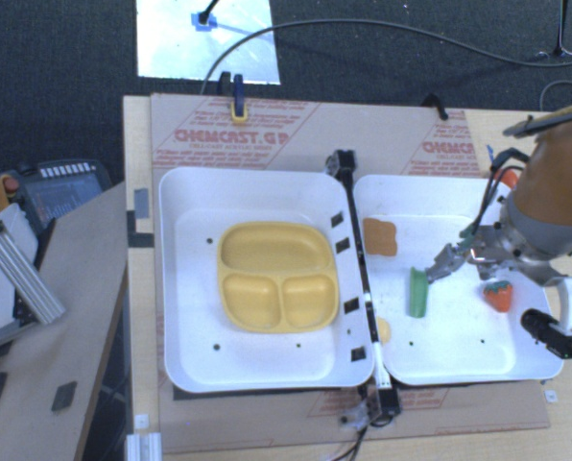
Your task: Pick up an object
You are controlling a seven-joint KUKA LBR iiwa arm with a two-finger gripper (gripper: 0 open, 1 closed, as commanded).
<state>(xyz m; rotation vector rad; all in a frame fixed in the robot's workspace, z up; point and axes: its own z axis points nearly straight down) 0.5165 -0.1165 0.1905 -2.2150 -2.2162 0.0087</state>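
In the right bin (459, 363) lie several small objects. A green stick-shaped piece (417, 293) rests near the bin's middle. A brown toast-like slab (380, 237) sits at the far left corner. Further right lies a red and orange fruit-like piece (498, 297), and a small pale yellow item (384, 330) touches the left wall. My gripper (447, 262) hangs low over this bin, just right of and slightly above the green piece's top end. It points left, and nothing is seen held in it.
The left bin (185, 353) holds a yellow divided plate (275, 275). A black clip strip (355, 267) runs along the seam between the bins. The grey arm with its orange band (555, 176) covers the right bin's far right side.
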